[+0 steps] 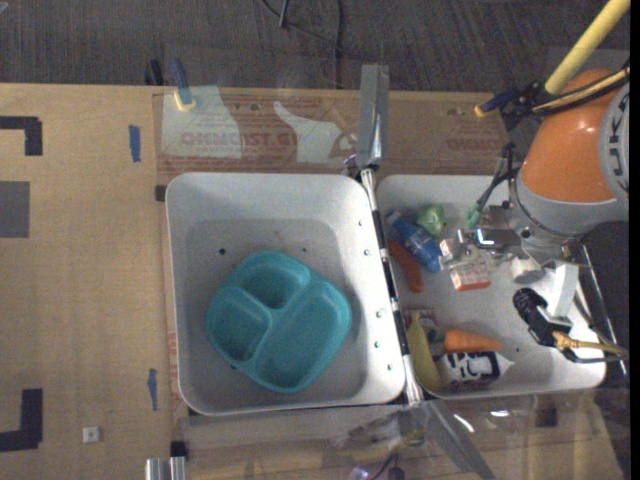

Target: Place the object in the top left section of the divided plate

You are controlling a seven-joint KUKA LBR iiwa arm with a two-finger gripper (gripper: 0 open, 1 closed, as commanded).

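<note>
A teal divided plate (280,320) lies in the left bin (200,213). The arm (572,173) hangs over the right bin (590,368), its gripper (478,240) low among a blue bottle (415,243), green piece (431,217) and carrot (470,341). What it may be targeting is unclear.

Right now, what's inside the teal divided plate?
Nothing: the teal divided plate in the left bin shows three bare sections. The bin floor under the plate is covered and cannot be seen.
</note>
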